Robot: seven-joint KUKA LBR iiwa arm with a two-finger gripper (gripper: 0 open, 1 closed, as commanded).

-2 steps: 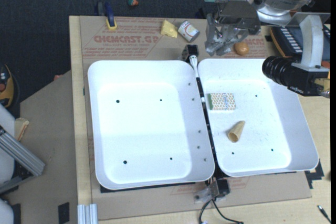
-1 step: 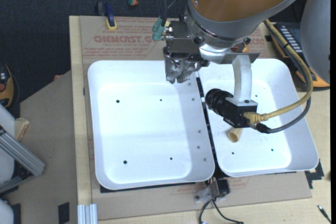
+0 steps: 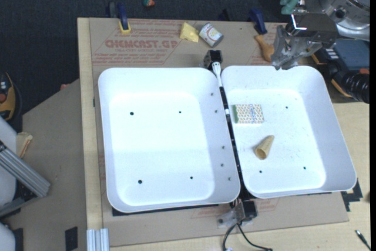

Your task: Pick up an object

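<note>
Overhead view of the bench. My gripper (image 3: 286, 59) hangs above the far rim of the right bin (image 3: 329, 126), near its far corner; whether it is spread or pressed together I cannot tell at this angle, and nothing shows in its grasp.

The right bin holds two things. A small flat packet (image 3: 248, 114), pale with a speckled print and a green edge, lies near the bin's left wall (its print is too small to read). A tan cone (image 3: 264, 147) lies just beside it toward the near side, apart from it, with its wide end toward the near side.

The left bin (image 3: 117, 144) sits alongside, the two joined along a dark seam.

Both bins rest on a brown board (image 3: 147, 44) whose far edge bears red lettering that reads roughly "CHEMCAST" (the rest is unclear). On the board beyond the bins lie a yellow wedge (image 3: 188, 33) and a small box (image 3: 211, 34), close together. Blue clamps (image 3: 123, 16) grip the board's far edge.
</note>
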